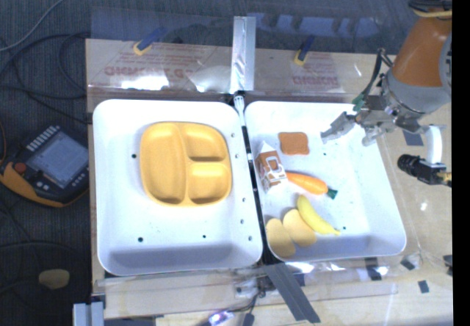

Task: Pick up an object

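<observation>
The jaws hung over the upper right part of the right bin, spread apart with nothing between them. No object had been picked up yet, so the whole grasp was left to do.

The candidates all lay in that right bin. A brown toast sat nearest, just to the left of the jaws. Below it a small carton leaned against the bin's left wall, with a carrot beside it. A banana and two pale chips lay lower, near the front wall. The left bin carried a yellow tray.

As I judged it, the task stood at its start: the arm needed to choose a piece, likely the toast, descend and close.
</observation>
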You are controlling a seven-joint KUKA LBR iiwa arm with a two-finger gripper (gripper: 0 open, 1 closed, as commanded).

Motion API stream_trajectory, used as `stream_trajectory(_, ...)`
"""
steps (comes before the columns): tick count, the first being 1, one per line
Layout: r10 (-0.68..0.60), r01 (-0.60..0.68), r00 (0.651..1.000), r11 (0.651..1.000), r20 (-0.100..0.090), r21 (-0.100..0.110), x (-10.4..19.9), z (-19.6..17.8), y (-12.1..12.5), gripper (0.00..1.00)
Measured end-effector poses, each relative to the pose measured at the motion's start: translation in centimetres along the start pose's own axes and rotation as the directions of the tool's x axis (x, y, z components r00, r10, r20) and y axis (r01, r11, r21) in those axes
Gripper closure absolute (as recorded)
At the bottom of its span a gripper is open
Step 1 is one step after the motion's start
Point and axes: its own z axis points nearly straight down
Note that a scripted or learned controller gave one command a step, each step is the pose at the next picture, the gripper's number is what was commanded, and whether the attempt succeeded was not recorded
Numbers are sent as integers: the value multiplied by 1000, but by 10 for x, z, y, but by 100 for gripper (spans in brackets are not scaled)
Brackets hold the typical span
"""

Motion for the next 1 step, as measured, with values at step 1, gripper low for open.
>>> stream_trajectory(1,-239,239,971,971,5,-1,34,-110,15,0)
